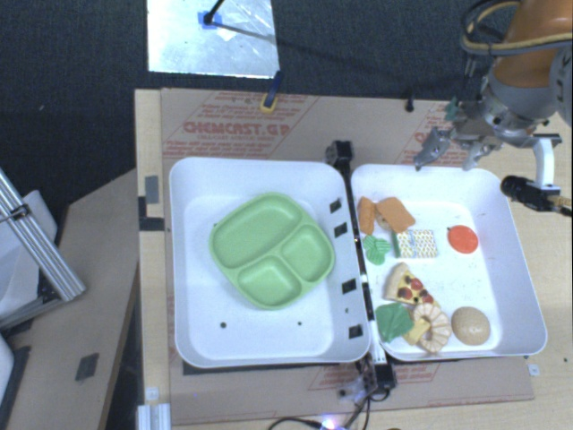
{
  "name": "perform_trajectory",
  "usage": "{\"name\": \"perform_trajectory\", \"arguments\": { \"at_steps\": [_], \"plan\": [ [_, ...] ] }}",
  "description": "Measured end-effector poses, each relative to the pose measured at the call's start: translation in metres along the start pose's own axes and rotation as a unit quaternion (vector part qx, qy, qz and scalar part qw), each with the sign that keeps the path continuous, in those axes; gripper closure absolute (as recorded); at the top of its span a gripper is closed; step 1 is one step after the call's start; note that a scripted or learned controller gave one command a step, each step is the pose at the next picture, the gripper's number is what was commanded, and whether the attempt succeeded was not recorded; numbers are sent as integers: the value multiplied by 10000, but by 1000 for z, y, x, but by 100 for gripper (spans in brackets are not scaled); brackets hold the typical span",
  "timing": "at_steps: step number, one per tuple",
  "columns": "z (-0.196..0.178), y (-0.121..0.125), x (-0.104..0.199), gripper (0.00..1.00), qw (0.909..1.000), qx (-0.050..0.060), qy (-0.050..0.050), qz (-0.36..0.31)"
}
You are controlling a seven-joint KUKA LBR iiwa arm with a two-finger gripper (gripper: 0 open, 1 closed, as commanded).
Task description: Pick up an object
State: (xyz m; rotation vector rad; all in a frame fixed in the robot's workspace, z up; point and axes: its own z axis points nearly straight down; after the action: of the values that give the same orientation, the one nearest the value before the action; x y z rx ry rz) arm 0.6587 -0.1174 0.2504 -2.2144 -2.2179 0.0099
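Held above the back rim of the right bin [524,267], the claw [455,153] is seen at about one o'clock of that bin, with its two fingers [431,148] spread apart and nothing between them. It is carried by the grey arm [528,52] with its orange band, which enters from three o'clock of the view.

Small toy foods are scattered in the right bin. An orange bread-like piece [395,213] and a small orange piece [366,214] are placed at the bin's eleven o'clock, with a green leafy piece [377,248] and a speckled square piece [417,244] just below them. A red round piece [462,238] is set toward three o'clock. A pizza slice [408,285] is found near the centre. At six o'clock a green leaf [391,320] and a shrimp-like piece [431,322] are seen touching, and a tan egg-shaped piece [470,324] is placed at five o'clock.

All of these are well apart from the claw.

In the left bin [192,240], a green divided plate [271,250] is laid near the centre, tilted in plan.
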Motion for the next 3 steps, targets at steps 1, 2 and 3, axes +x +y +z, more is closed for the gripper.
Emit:
{"name": "perform_trajectory", "arguments": {
  "at_steps": [1, 2, 3],
  "plan": [
    [-7, 2, 0, 0, 10000, -58, -7, -8],
    [55, 5, -1, 0, 10000, -40, -6, -1],
    [117, 7, -2, 0, 10000, -37, -4, 2]
  ]
}}
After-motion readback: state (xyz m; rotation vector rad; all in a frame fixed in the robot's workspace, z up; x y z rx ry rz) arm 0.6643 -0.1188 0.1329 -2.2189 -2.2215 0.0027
